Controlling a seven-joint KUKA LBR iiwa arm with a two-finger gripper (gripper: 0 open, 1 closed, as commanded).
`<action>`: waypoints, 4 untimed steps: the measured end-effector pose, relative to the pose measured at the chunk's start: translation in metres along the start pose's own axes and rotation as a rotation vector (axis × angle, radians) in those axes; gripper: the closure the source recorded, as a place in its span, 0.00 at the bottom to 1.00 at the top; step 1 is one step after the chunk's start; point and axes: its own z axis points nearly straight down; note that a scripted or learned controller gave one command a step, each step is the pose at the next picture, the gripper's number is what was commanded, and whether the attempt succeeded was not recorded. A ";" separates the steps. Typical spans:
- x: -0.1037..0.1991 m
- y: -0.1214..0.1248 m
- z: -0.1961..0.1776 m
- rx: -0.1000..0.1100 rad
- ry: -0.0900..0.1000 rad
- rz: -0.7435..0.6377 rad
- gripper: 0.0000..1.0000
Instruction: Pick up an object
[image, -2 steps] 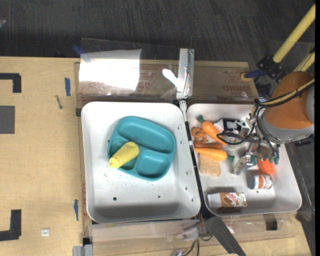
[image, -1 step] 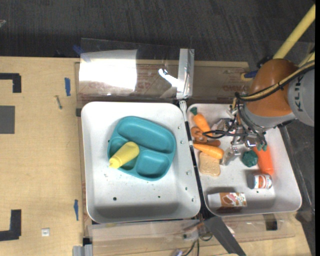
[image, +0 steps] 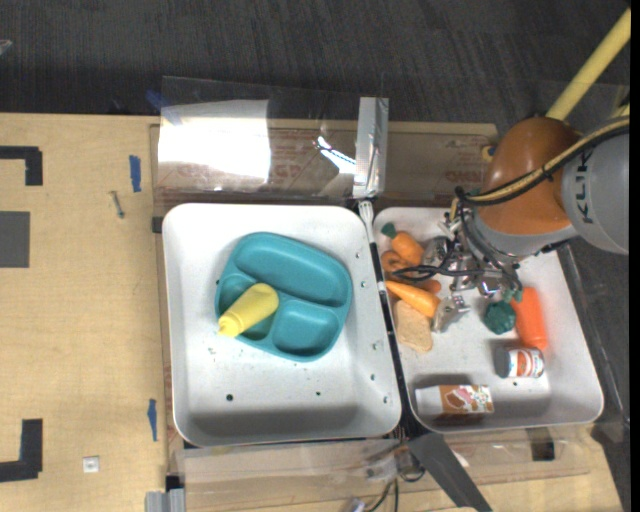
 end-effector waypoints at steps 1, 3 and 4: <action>0.007 -0.004 0.000 -0.003 -0.001 0.070 0.00; -0.018 0.052 -0.156 -0.003 -0.004 0.237 1.00; -0.050 0.055 -0.174 -0.002 0.001 0.333 1.00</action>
